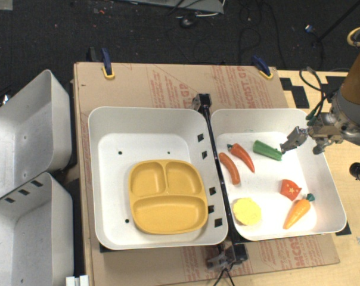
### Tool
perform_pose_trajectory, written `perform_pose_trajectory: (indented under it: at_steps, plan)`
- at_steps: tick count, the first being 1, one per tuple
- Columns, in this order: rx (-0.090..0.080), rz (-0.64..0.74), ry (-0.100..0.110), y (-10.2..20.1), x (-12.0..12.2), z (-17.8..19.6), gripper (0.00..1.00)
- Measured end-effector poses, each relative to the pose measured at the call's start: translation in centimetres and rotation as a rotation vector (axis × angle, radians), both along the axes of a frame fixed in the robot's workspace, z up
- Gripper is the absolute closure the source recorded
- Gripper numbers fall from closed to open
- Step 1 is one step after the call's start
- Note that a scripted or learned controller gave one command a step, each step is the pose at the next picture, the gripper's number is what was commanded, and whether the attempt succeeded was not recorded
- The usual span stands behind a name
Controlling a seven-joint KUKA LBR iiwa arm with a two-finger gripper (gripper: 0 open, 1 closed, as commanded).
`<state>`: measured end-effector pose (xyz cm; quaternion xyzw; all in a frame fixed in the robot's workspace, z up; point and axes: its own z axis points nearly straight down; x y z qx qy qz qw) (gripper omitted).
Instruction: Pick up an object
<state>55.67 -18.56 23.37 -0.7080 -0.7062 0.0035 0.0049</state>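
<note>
The left bin (pixel 102 159), far from the pincer, carries the biggest item, a yellow divided plate (pixel 167 196) lying flat in its middle. I think it is placed there as a possible target or simply as clutter, and it is too wide for two fingers to take.

The right bin (pixel 332 177) is the one under the pincer (pixel 294 140), and it holds all the small toy foods, spread loosely so that a finger can go between them. The arm (pixel 350 109) comes over the right rim and the pincer hangs at the upper part of this bin. One dark finger (pixel 292 140) is seen clearly; it points down and to the left. If the pincer is wide or narrow I cannot tell, and nothing is seen between its fingers.

The green piece (pixel 267 149) lies just beside the fingertip, a little left and below, maybe touching. In my judgement it is the thing to be picked. The two red-orange peppers (pixel 235 161) lie further left of the pincer, near the wall between the bins. The orange carrot (pixel 297 212) is well below the pincer, the yellow round slice (pixel 247 211) is below and to the left, and the small red piece (pixel 290 189) is below the pincer, between it and the carrot.
</note>
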Motion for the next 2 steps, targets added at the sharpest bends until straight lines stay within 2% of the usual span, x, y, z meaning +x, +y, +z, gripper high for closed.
perform_pose_trajectory:
  at_steps: [1, 2]
  plan:
    - [-0.003, 0.003, -0.012, 0.0, 0.3, 0.7, 0.0]
    - [-0.001, 0.002, -0.007, 0.0, 1.0, -5.3, 0.0]
